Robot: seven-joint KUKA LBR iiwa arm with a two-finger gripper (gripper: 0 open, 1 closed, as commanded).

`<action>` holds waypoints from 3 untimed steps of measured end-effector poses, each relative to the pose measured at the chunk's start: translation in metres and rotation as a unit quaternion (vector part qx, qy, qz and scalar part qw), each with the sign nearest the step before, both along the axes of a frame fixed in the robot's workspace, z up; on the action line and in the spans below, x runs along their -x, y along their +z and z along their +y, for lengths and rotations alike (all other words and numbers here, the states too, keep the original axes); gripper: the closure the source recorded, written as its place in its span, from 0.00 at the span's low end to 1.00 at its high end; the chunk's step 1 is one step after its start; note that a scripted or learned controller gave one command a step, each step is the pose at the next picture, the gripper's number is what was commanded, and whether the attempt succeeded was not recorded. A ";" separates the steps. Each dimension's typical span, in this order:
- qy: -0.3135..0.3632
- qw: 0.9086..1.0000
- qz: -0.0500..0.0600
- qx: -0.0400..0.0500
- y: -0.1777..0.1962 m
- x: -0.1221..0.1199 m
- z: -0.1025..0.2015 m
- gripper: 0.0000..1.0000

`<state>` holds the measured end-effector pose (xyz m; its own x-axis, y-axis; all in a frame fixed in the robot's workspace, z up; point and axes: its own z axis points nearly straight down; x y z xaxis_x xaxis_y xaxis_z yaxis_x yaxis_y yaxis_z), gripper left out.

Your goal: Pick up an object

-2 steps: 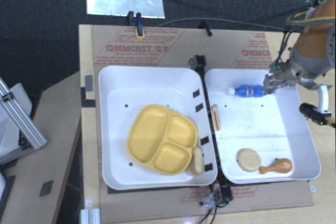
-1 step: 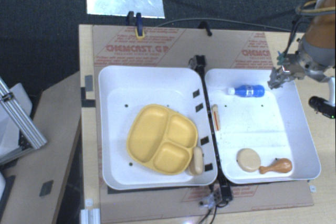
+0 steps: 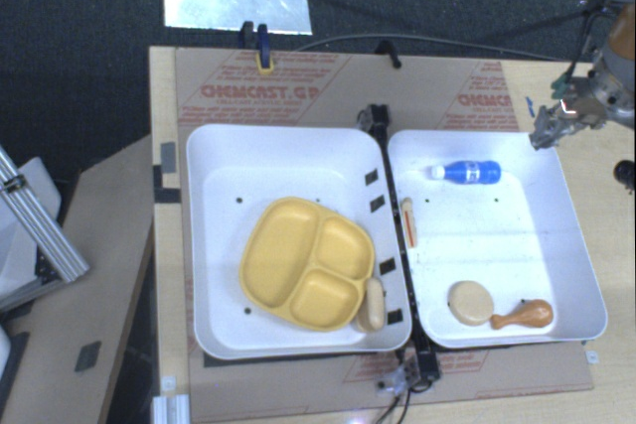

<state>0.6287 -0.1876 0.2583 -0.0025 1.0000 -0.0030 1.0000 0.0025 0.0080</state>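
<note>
Two bins on my counter [image 3: 477,79], pincer off to the far right.

Nearest me, a brown drumstick toy [image 3: 522,315] lies along the right bin's [image 3: 571,243] front, handle pointing left; farther back, a blue bottle [image 3: 467,173] lies crosswise, cap left; the pincer [image 3: 547,132] hangs past the far rim, and I cannot tell its spread.

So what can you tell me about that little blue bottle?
The blue bottle looks like plastic, with a bright blue body and a white cap at its left end. It lies flat on its side in the right bin, near the far wall, pointing left to right. It rests on the bin floor with nothing else touching it. The end effector is up past the bin's far right corner, apart from it.
</note>
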 end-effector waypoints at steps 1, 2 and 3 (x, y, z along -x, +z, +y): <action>0.003 1.000 0.002 -0.002 0.005 -0.004 0.048 1.00; 0.003 1.000 0.003 -0.002 -0.011 -0.004 0.103 1.00; 0.003 1.000 0.003 -0.002 -0.026 -0.010 0.155 1.00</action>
